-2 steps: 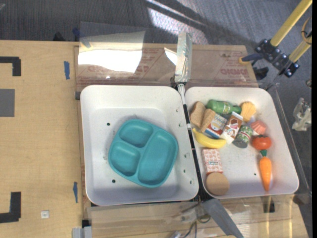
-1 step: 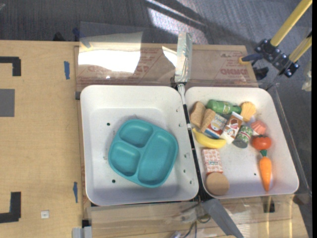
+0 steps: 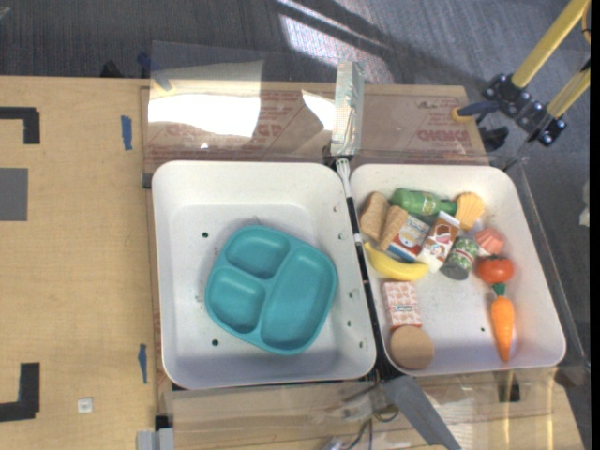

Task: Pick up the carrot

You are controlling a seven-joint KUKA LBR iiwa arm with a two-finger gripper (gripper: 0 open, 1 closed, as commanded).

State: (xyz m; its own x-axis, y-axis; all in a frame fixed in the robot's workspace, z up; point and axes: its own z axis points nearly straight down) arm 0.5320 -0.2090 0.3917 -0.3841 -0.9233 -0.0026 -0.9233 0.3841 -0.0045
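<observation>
Carrot (image 3: 503, 326), camera view: lying where?

In the right bin (image 3: 459, 331), on the white floor close to the right wall, towards the near corner.

Lying how?

Flat, lengthwise along that wall, green-topped end pointing to the far side, narrow orange tip pointing to the near rim.

Touching anything?

Green top just beside the tomato (image 3: 496, 270), perhaps touching; too close to tell. Otherwise apart from everything, with bare floor to its left.

And further left in that bin?

A round tan disc (image 3: 411, 347) at the near left corner, touching a small pink-and-white box (image 3: 401, 303) just behind it. Behind that, a banana (image 3: 396, 265), curved, lying flat.

Beyond the banana?

A tight cluster across the far half: a tan wedge (image 3: 374, 216) by the left wall, a green bottle (image 3: 419, 202) on its side at the back, a white carton (image 3: 438, 242) and a dark can (image 3: 459, 256) in the middle, an orange-yellow piece (image 3: 469, 209) further right. Labels too small to read.

Left bin (image 3: 187, 204)?

Holding a teal divided tray (image 3: 272, 289), three compartments, turned at a slant, roughly central.

Under both bins?

A tan desk (image 3: 66, 279) with black markings near its left edge.

Anything at the far right?

Yellow bars with black clamps (image 3: 525, 101), beyond the right bin's far corner.
</observation>
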